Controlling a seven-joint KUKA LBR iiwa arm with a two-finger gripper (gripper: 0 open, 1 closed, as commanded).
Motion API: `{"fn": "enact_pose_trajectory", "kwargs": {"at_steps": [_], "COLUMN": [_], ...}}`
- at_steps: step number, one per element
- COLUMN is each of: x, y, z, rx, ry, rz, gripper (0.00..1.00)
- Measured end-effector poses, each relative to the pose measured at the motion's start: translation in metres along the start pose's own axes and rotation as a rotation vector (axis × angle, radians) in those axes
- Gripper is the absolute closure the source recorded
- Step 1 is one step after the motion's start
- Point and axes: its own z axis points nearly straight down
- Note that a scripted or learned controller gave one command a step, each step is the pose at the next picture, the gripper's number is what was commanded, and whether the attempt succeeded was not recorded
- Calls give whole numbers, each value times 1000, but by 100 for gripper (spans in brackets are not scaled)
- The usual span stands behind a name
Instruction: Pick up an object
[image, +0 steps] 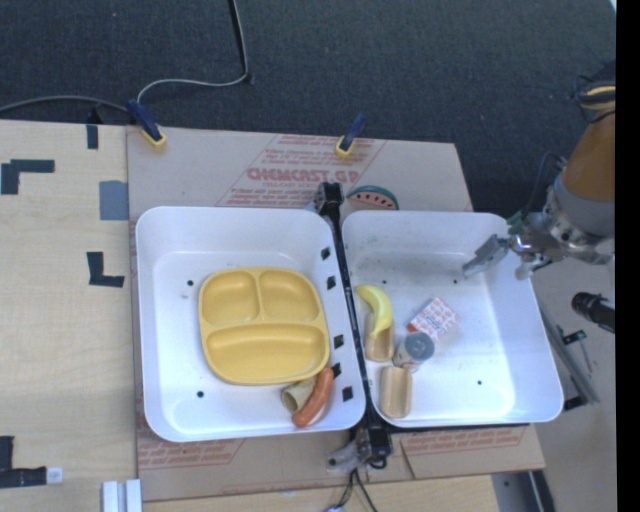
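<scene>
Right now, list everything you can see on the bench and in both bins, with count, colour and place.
bins: two, white, side by side on the cardboard
divided plate: one, yellow, centre of the left bin
sausage: one, orange-red, left bin, near corner, right of the plate
banana: one, yellow, right bin, by the left wall
bun pieces: two, tan, right bin, below the banana
round piece: one, grey, right bin, beside the banana
packet: one, white and red, right bin, middle
clamps: two, yellow and blue, on the cardboard's far edge
pincer: one, grey, over the right bin's far right part
</scene>
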Motion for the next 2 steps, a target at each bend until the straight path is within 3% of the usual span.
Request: {"fn": "enact_pose_trajectory", "kwargs": {"at_steps": [1, 2], "x": [55, 54], "y": [11, 11], "z": [115, 106], "rx": [-4, -7], "ry": [1, -3], "rz": [-1, -1], "gripper": [0, 100]}}
